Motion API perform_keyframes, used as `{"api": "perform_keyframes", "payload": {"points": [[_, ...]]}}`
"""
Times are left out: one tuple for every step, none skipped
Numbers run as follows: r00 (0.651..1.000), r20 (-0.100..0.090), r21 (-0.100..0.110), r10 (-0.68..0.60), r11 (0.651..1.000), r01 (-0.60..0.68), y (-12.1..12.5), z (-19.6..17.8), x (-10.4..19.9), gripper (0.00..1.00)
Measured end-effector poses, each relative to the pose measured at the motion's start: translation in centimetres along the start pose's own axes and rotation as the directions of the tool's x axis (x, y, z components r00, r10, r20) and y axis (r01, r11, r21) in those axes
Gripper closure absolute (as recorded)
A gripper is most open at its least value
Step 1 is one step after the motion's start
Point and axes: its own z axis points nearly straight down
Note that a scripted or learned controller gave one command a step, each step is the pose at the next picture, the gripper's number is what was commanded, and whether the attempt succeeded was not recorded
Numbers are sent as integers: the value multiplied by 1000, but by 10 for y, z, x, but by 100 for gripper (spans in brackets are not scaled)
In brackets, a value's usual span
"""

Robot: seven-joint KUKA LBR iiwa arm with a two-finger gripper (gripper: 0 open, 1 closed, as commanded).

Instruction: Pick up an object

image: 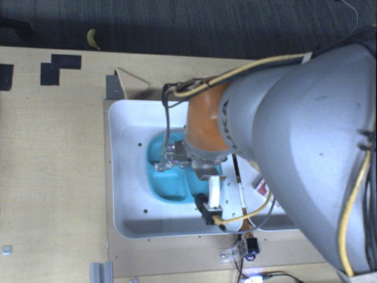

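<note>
Object (168,184) blue, glossy, rounded, in white bin (126,158); fingers' state hidden under wrist.

The grey arm (306,146) reached in from the right and bent steeply down, its broad upper link covering much of the right side. Its orange band (204,122) sat directly above the wrist, with yellow and black cables looping around it. Below the band the gripper (177,158) pointed downward, its metal body partly hidden under the wrist.
</note>
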Motion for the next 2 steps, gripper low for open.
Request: {"api": "perform_keyframes", "payload": {"points": [[1000, -2, 7, -2, 1000, 2, -1, -10, 2, 100], [1000, 5, 18, -4, 1000, 4, 20, -96, 81, 100]]}}
